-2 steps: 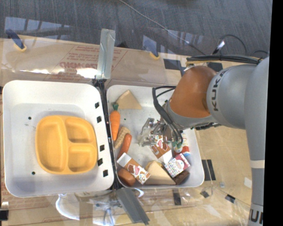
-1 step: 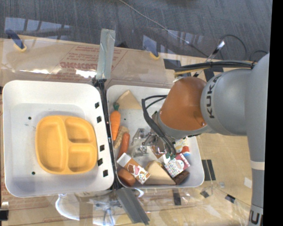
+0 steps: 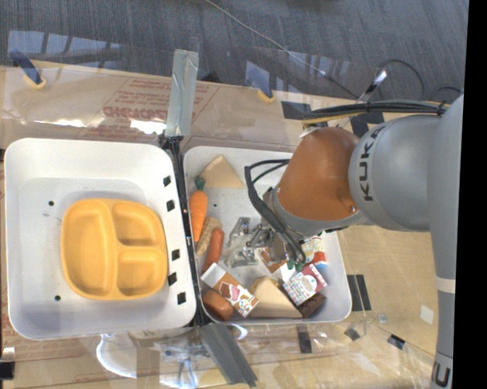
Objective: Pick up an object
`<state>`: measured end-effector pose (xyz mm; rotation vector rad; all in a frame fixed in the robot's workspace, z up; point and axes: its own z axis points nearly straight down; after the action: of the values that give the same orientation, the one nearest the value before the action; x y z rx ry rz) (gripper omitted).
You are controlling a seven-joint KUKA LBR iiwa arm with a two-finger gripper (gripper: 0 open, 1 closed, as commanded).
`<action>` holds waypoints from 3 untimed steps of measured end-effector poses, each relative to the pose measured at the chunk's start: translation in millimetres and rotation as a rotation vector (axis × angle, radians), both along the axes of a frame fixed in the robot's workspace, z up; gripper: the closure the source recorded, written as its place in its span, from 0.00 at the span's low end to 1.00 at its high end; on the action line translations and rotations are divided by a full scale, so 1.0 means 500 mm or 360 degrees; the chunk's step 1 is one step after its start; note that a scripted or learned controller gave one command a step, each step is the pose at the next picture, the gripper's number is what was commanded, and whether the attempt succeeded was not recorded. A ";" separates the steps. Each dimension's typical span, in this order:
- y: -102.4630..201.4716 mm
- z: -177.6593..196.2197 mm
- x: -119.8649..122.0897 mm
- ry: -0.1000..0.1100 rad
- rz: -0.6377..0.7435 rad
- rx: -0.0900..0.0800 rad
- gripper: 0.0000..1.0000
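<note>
The end effector (image 3: pixel 253 245) hangs low in the crowded right bin (image 3: pixel 337 270), its grip state impossible to tell; an orange carrot (image 3: pixel 198 212) lies along the left wall.

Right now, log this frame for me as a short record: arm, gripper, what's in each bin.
arm: grey arm with orange band reaching in over the right bin
gripper: gripper low among the items in the middle of the right bin; grasp not discernible
left bin: left bin holds a yellow divided tray
right bin: carrot, cheese wedge, hot dog, small cartons, other toy food
task status: no object visibly lifted
</note>
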<state>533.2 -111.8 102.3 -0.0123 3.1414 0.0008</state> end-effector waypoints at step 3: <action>-0.011 -0.014 -0.090 -0.0030 -0.0888 -0.0008 1.00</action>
<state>488.3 -117.5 95.5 0.8478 3.0052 -0.0071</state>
